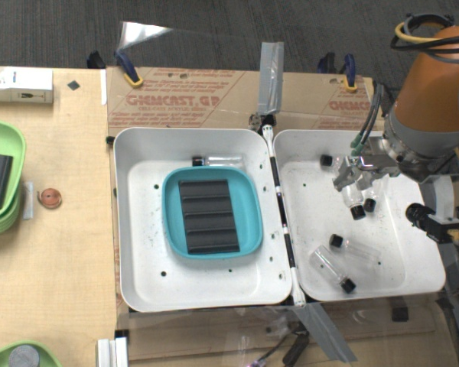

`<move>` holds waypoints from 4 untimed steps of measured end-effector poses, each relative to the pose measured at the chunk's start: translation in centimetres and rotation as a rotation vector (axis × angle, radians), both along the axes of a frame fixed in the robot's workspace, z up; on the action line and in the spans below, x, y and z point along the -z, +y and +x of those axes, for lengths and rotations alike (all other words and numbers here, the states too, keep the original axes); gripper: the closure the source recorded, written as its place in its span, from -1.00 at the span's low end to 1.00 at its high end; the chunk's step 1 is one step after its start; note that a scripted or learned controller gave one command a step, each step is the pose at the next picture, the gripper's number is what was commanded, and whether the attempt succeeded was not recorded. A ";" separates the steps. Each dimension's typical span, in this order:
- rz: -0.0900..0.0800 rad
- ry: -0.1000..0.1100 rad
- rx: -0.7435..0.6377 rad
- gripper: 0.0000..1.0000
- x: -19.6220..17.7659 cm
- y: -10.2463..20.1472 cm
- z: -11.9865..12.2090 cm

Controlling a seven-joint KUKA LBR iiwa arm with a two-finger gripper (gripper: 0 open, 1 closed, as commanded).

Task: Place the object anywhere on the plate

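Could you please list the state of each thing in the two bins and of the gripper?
Teal plate: flat in left bin, bearing a black ridged insert.
Vial: lying behind the plate.
Vials: lying loose in right bin.
Gripper: low over right bin.

A dark grey carpeted floor (214, 14) runs along the far side of the scene, beyond a pale wooden bench top (53, 281) that fills the left and near parts. A sheet of brown printed cardboard (183, 98) lies on the bench under the far edge of the bins, held by clamps (127, 67) at its far corners. The light is even and soft, casting only faint shadows.
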State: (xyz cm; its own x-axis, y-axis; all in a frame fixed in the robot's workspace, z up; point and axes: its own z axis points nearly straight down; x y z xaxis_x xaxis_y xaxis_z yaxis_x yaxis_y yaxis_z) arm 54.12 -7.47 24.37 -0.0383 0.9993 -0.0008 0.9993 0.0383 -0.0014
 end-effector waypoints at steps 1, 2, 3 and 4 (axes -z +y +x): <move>0.000 0.002 -0.084 1.00 5.3 6.1 -1.3; 0.000 0.002 -0.083 -1.00 5.3 6.0 -1.3; -0.001 0.003 -0.080 1.00 4.5 5.9 -1.2; 0.000 0.003 -0.239 1.00 5.3 12.8 -3.7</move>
State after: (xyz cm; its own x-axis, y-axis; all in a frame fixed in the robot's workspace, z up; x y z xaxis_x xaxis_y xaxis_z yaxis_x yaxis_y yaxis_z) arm 50.44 5.34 19.04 -0.2739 0.9617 -0.0001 0.9617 0.2739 -0.0042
